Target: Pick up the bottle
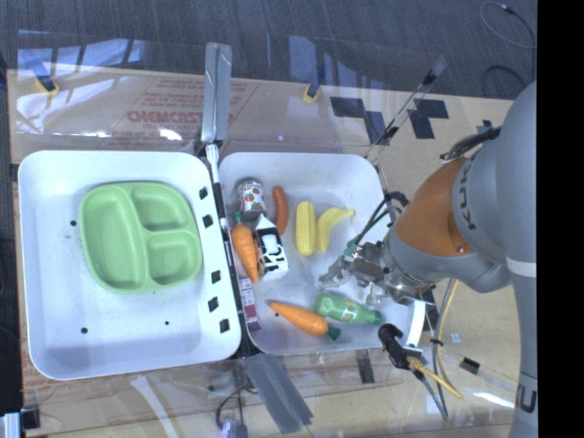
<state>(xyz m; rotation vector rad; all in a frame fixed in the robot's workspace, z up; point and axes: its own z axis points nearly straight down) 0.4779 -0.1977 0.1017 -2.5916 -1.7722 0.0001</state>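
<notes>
The grey arm (497,190) hangs over white bins (55,336) on a clear-sheeted bench (109,108); tool's (351,270) grip unreadable.

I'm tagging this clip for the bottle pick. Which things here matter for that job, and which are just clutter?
Part of the job:
green bottle, lying in the right bin
gripper, just above it

Just lying about:
two carrots
bananas
small can
black-and-white carton
green divided plate in the left bin

Grey rounded arm (511,181), orange band (438,213) above wrist, silver metal wrist hardware, thin black cables
</notes>
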